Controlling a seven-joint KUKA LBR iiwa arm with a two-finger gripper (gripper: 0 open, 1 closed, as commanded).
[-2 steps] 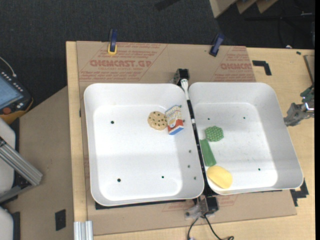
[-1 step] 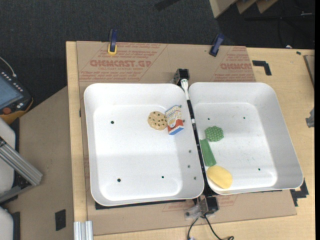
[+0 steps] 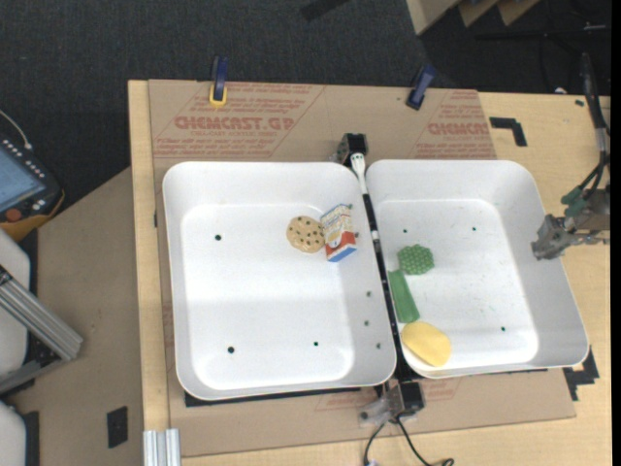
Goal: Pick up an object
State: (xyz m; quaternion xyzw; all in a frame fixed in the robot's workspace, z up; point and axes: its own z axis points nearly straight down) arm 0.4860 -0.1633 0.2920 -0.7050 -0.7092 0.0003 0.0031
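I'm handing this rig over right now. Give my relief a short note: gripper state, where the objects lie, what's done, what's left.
Gripper: at the right edge of the right bin, above its rim; whether the jaws are open or shut cannot be told, and nothing is seen held.
Left bin: cookie and small carton side by side near the top right corner.
Right bin: green round piece, green stick and yellow piece, all along the left wall.
Done: no pick yet; all five objects lie in the bins.
Left: choose one object, descend, grasp and lift.
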